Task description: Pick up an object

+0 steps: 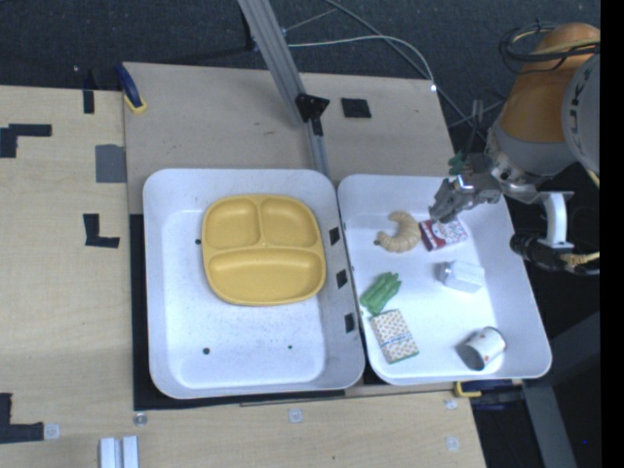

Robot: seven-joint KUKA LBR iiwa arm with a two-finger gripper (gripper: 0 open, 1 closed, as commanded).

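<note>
My gripper (447,210) hangs low over the far part of the right bin (512,305), its tip right above a small red and white packet (443,234). Just left of that packet lies a tan croissant-shaped piece (398,232). Further forward in the same bin are a green leafy piece (380,292), a patterned little box (394,335), a grey-white block (460,277) and a small white cup on its side (482,347). Nothing is seen held in the gripper.
The left bin (175,349) holds a yellow divided plate (263,248). A slanted metal pole (283,57) rises behind the bins. The arm's orange and grey body (546,96) stands at the right, with cables beside it.
</note>
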